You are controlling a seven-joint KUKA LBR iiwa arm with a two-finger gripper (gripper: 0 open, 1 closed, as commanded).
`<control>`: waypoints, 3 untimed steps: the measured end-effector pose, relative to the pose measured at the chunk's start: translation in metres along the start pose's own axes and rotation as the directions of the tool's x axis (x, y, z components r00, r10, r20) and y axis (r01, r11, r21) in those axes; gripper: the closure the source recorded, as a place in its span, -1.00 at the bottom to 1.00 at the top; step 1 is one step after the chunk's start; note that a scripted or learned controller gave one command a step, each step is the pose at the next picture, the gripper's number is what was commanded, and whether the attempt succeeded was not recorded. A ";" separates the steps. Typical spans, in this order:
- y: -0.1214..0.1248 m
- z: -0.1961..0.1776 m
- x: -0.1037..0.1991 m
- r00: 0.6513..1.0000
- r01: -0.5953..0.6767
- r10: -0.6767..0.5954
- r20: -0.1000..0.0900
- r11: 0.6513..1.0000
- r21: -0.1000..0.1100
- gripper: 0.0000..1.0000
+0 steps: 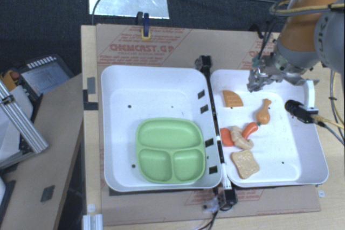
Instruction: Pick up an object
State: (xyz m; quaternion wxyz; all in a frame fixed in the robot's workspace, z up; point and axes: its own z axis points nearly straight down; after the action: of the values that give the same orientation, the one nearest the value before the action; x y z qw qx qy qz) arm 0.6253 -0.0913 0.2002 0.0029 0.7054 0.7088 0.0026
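The right bin (307, 161) holds several toy foods. An orange wedge (232, 98) lies near its far left side. A tan drumstick (263, 111) sits in the middle. Nearer the front lie a red-orange carrot piece (249, 130), a pale bone-like piece (241, 139) over a red piece (226, 137), and a slice of toast (245, 164). My gripper (255, 84) hangs over the far end of the right bin, just right of and beyond the orange wedge. Nothing shows between its tips.
The left bin (116, 94) holds a green three-compartment plate (170, 150) toward its front. A black divider clip strip (210, 116) runs between the bins. Cardboard underlies both bins; a grey device sits on the bench at left.
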 end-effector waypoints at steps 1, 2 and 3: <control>0.002 -0.065 -0.004 1.000 0.000 0.000 0.001 1.000 -0.001 1.00; 0.005 -0.068 0.051 1.000 0.004 -0.004 -0.001 1.000 0.005 1.00; 0.006 -0.067 0.103 1.000 0.004 -0.004 -0.002 1.000 0.005 1.00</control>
State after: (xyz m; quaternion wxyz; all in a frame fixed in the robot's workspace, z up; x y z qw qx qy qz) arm 0.6306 0.0114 0.2673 0.0004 0.7039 0.7103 0.0013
